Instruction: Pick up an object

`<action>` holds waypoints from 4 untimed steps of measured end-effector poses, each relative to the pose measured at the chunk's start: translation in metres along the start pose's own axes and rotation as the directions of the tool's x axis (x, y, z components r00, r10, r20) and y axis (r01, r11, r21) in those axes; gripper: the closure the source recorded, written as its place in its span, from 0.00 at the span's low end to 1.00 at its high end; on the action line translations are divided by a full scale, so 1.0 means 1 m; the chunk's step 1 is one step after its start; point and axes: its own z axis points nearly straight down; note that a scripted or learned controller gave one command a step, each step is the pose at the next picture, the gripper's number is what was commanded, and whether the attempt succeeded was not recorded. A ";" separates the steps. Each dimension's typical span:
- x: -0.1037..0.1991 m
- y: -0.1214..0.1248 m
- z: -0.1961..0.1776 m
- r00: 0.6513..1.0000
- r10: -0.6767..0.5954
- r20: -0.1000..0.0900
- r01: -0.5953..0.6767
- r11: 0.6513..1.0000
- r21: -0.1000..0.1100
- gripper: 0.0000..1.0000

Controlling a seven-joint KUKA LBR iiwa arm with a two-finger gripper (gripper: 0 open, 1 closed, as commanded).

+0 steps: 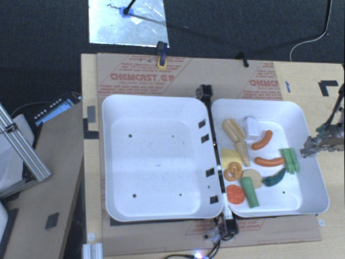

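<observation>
White moulded plastic forms both bins on the pale wooden desk [54,155]. Nearest in the right bin [310,196] lie a red disc [235,193] and a green stick [249,191] (touching), then a pretzel [234,170], a dark green pod [274,177], two glossy sausages [262,140], and a ridged tan loaf [235,129]. The hand [311,146] sits at the bin's right rim; whether open or closed, I cannot tell.

light: even, bright | bins [156,104] glare white (detail lost) | focus — soft
</observation>
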 end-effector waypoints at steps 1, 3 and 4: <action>0.000 0.001 -0.011 1.000 -0.003 0.001 0.003 1.000 -0.003 1.00; 0.000 0.004 -0.032 1.000 -0.011 0.002 0.011 1.000 -0.010 1.00; 0.000 0.005 -0.043 1.000 -0.016 0.003 0.016 1.000 -0.014 1.00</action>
